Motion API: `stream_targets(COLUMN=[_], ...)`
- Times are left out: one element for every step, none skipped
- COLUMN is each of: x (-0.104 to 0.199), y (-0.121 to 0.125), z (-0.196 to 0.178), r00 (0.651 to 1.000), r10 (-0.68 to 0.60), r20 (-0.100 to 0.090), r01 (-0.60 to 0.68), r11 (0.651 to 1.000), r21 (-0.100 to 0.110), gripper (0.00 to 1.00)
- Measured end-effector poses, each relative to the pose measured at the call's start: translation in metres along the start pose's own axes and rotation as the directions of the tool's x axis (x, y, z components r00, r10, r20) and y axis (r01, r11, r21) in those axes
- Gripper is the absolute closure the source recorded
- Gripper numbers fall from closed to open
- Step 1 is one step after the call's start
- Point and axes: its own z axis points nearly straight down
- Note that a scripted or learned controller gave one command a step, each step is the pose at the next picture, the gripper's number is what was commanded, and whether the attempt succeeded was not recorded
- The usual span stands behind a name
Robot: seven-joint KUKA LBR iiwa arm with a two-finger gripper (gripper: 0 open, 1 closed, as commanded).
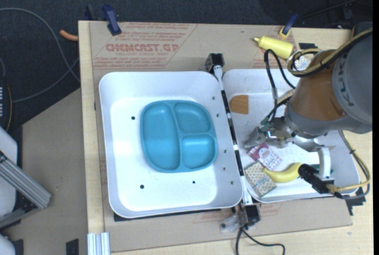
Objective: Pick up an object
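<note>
My gripper point(262, 134) is low in the right bin point(256, 83), near its left wall, at the end of the grey arm with the orange band. Just below it lies a pink and white packet point(267, 158). In front of that, a yellow banana point(284, 174) rests beside a tan checkered cracker-like piece point(259, 178). A small brown piece point(239, 104) sits farther back in the same bin. The arm hides the right part of this bin.
The left bin point(118, 129) holds a blue divided plate point(177, 134). A yellow tool point(273, 44) lies on the bench behind the right bin. Blue clamps point(111, 20) grip the bench's back edge.
</note>
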Motion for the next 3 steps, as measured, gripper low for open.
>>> stream_targets(x=[0.000, 0.000, -0.023], y=[0.001, 0.000, -0.037], z=[-0.010, -0.010, 0.000], r00=[1.000, 1.000, 1.000], r10=[0.001, 0.001, 0.001], r20=[0.000, 0.000, 0.001], r01=[-0.001, -0.001, -0.001], r11=[1.000, 1.000, 1.000], r21=[-0.002, -0.002, 0.000], gripper=[1.00, 0.00, 0.00])
